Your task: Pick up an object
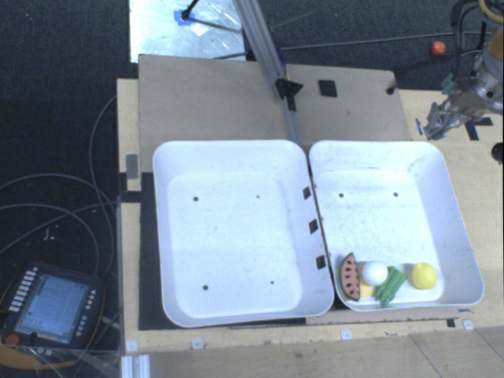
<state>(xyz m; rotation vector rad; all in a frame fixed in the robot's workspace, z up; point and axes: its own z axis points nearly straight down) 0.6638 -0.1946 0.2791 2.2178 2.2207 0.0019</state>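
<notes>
Hanging at the upper right of the frame, the gripper [438, 126] sits above the bench beyond the top right corner of the right bin [378, 172], and whether its jaws are apart or together cannot be told from this view. Clustered along the lower edge of that bin, at the lower right of the frame, lie a watermelon slice [349, 276], a white ball [375, 272], a green piece [390, 285] and a yellow lemon [424, 276], all well apart from the gripper. To the left, the left bin [228, 227] fills the frame's centre.
</notes>
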